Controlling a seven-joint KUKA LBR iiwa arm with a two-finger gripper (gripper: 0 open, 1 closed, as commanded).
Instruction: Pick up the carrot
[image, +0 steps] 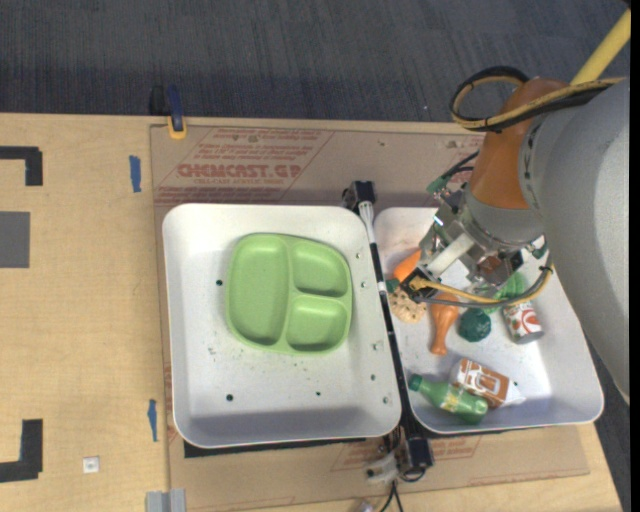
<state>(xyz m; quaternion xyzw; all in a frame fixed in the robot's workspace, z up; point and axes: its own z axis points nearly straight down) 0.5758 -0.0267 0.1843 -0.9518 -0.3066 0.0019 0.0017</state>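
The carrot (441, 330) is a small orange cone lying in the right bin (570, 385), near its middle, with a dark green round piece (475, 324) right beside it. My gripper (452, 262) hangs low over the bin's upper left part, just above and behind the carrot. The wrist and its fittings hide the fingertips. Nothing is visibly held. An orange piece (405, 268) peeks out at the gripper's left side, and I cannot tell what it is.
A speckled cookie-like piece (405, 302) lies by the bin's left wall. A red and white can (522, 321), a brown packet (484, 380) and a green bottle (449, 396) lie nearer the front. The left bin (190, 390) holds a green divided plate (289, 291).
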